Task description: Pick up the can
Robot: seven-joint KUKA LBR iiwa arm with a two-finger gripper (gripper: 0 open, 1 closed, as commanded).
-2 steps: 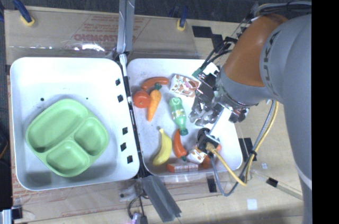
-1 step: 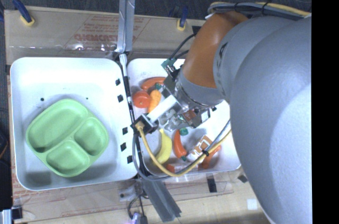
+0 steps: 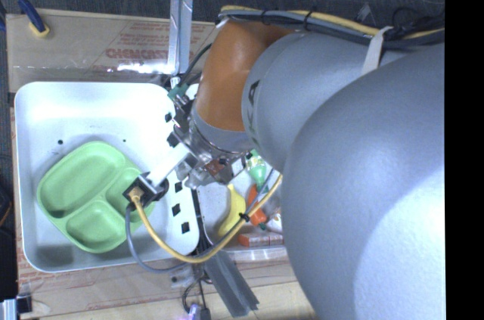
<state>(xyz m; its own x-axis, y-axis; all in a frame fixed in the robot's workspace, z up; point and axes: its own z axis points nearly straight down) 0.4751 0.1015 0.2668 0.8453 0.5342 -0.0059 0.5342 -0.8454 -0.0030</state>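
Note:
The grey arm with its orange band (image 3: 227,76) reaches in from the right and covers most of the right bin (image 3: 253,254). Its wrist and gripper (image 3: 200,166) hang over the rim between the two bins, pointing down. The wrist body hides what lies under the gripper. Small objects peek out beside the wrist in the right bin: a yellow piece (image 3: 234,211), a green piece (image 3: 259,172), an orange piece (image 3: 257,217) and a red and white packet (image 3: 257,240). I cannot tell which of them, if any, is the can.
A green divided plate (image 3: 83,197) lies in the left bin (image 3: 91,107), at its lower left. A yellow and grey cable (image 3: 162,239) loops from a black connector (image 3: 144,188) over the plate's right edge. A metal post (image 3: 180,31) stands behind the bins.

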